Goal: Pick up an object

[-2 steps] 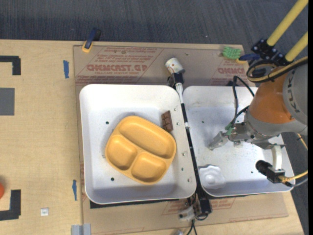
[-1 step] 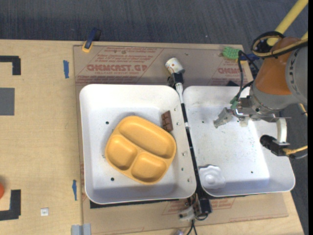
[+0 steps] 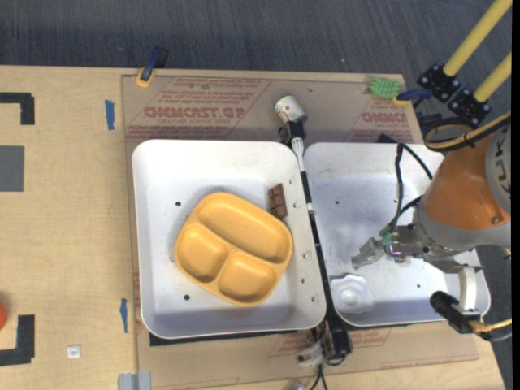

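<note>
Gripper (image 3: 363, 257), grip unclear, hangs over right bin (image 3: 341, 185) on cardboard-covered bench (image 3: 211, 108).

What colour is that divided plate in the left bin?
The divided plate is yellow-orange all over, with no pattern, seen plainly in the camera view.

I'm working in a robotics lab, a test bench by the look of it. Under me sit two shallow white bins (image 3: 154, 218) side by side on a printed cardboard sheet (image 3: 195, 108), clamped at the top edge by a blue-and-yellow clip (image 3: 151, 65) and a green one (image 3: 383, 88). Blue tape marks (image 3: 110, 114) and black corner markers (image 3: 24, 108) dot the pale wooden bench (image 3: 57, 242) at the left. Yellow poles (image 3: 486, 24) with black brackets cross the upper right, cables trailing beneath.
</note>
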Controlling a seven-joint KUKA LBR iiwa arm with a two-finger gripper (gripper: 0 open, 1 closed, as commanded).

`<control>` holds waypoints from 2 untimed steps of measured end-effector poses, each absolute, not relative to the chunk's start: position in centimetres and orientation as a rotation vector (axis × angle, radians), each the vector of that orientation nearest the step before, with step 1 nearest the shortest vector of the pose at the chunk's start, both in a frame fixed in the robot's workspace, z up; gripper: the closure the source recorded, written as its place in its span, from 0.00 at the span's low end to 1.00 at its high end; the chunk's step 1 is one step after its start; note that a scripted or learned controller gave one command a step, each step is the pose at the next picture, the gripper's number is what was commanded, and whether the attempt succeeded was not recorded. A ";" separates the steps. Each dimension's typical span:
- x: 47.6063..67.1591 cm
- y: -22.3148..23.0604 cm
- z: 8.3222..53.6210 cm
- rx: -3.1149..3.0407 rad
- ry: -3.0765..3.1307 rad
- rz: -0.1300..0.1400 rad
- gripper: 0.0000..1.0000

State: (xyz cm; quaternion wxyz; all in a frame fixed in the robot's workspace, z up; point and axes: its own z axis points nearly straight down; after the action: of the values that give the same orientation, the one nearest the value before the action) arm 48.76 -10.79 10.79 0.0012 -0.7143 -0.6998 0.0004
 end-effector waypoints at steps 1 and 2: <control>53.5 -13.5 12.4 -2.616 -1.740 0.000 0.00; 59.1 -15.9 10.5 -2.414 -2.013 0.000 0.00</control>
State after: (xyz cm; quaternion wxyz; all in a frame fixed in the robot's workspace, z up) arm 59.13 -15.91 10.54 -0.0009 -0.7681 -0.6404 -0.0001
